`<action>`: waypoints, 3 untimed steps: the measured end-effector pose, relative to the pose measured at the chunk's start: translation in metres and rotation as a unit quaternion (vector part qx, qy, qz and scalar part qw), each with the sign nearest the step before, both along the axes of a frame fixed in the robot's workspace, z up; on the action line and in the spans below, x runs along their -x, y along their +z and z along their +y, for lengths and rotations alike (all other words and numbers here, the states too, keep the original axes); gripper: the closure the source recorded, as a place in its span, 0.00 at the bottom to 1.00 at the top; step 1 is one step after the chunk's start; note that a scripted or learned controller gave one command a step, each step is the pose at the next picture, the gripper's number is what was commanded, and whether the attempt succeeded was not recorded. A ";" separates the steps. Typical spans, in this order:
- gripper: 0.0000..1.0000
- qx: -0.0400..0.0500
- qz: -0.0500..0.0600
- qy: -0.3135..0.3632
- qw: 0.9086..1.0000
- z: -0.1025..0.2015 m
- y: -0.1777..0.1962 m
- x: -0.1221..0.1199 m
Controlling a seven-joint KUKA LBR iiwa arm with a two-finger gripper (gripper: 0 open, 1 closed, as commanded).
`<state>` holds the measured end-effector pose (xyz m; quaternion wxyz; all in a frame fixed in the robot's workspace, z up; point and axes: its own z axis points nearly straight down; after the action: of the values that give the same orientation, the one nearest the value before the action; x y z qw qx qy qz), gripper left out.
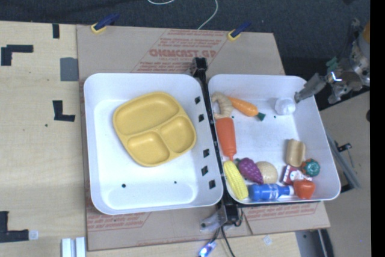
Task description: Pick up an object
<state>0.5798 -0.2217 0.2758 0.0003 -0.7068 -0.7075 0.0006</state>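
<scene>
Blue bottle (269, 192): nearest item, smooth plastic, lying flat along the right bin's (317, 129) near wall, long axis left to right.
Corn cob (235, 179): yellow, ribbed, just beside the bottle.
Orange carrot (243, 106): tapered, far side of the bin, axis slanting.
Gripper (302, 93): at the bin's far right rim, nothing visibly held; finger spread cannot be told.
White ball (284, 106): closest candidate, just left of the gripper.
Yellow tray (154, 127): glossy, three compartments, left bin.
</scene>
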 end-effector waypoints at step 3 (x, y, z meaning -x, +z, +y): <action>1.00 -0.003 0.006 0.004 1.000 0.101 0.165 0.072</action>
<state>0.5081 -0.1203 0.4406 0.0066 -0.7038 -0.7103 0.0026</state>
